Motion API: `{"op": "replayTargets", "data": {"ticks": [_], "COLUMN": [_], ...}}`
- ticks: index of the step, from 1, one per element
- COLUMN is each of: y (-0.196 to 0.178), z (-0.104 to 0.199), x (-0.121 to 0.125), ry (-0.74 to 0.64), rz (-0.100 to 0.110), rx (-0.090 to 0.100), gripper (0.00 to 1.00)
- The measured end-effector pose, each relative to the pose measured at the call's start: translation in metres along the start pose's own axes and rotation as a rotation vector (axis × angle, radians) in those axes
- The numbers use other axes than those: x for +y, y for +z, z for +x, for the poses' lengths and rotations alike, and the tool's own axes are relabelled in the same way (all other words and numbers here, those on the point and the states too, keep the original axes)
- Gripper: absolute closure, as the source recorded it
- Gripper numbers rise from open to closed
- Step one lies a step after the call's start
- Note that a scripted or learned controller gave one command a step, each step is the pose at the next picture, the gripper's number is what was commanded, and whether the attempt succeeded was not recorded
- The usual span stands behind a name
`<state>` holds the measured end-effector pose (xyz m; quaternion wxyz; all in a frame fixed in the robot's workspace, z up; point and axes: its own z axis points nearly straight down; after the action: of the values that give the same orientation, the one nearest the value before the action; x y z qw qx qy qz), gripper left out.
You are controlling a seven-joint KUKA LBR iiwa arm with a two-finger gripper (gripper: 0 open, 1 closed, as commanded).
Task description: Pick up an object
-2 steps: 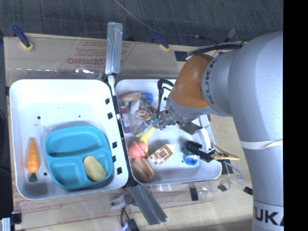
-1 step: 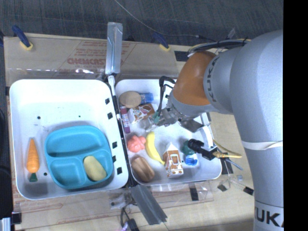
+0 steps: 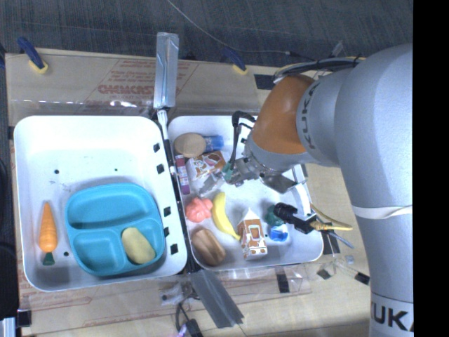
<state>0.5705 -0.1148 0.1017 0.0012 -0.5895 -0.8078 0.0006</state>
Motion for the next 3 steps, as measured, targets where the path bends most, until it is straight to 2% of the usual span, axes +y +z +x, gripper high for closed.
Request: {"op": "replayTargets", "data": {"ticks": [1,2,3], "y": [0.011,0.001,-0.093], "z": [0.028,0.027,0.062], "x": [-0.058,-0.057,0.003], "ry": [-0.054,-0.060,-0.076], "rz": [0.000,-0.001,-0.007], "rx": [0.001,0.000,-0.002], "gripper": [0.00,1.00,1.00]}}
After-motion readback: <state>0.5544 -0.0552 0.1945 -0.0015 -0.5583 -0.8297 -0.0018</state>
